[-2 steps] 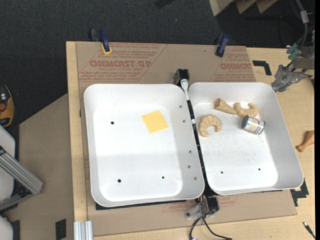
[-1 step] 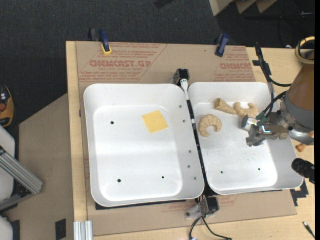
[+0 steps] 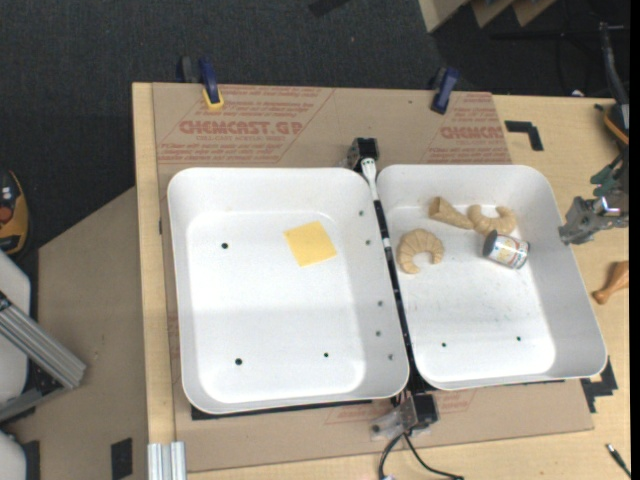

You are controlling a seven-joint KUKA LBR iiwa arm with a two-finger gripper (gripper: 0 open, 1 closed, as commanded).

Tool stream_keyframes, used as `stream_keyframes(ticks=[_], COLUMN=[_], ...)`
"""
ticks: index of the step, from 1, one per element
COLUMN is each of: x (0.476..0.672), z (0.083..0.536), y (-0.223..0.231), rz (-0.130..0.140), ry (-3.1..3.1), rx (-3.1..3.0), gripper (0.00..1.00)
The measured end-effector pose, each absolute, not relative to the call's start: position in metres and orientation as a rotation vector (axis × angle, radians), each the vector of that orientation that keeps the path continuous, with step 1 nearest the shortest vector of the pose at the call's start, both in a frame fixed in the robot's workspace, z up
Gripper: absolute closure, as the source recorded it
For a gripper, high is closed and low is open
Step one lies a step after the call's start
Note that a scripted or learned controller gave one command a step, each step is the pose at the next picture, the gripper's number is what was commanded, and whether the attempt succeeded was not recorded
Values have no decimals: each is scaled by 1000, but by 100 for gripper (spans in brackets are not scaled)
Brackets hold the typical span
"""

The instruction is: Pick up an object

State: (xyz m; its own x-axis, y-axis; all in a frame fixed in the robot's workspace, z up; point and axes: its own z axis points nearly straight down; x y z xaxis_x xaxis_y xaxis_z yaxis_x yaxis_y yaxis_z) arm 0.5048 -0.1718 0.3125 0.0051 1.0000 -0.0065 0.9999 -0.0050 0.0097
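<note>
Step in hand: we judge the approach has not begun; nothing is lifted yet.
Gripper point(image 3: 590, 218): we see it at the right edge, just outside the right bin point(image 3: 560, 358); whether its jaws are open or shut, or hold anything, we cannot tell.
Right bin contents: a croissant point(image 3: 421, 249) near the divider, a small can point(image 3: 506, 252) lying on its side, and a tan knobbly piece point(image 3: 470, 214) toward the far wall beside the can.
Left bin point(image 3: 200, 368): a flat yellow square point(image 3: 310, 243).
Next move: we would bring the jaws over the can, the nearest thing, descend and close across its body.
</note>
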Motion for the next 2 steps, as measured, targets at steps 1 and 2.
stream_keyframes(ticks=[1,2], x=[567,499], z=[470,542], y=[-152,-144], rz=[19,12], ry=[2212,2213], rx=[2200,2213], gripper=[100,100])
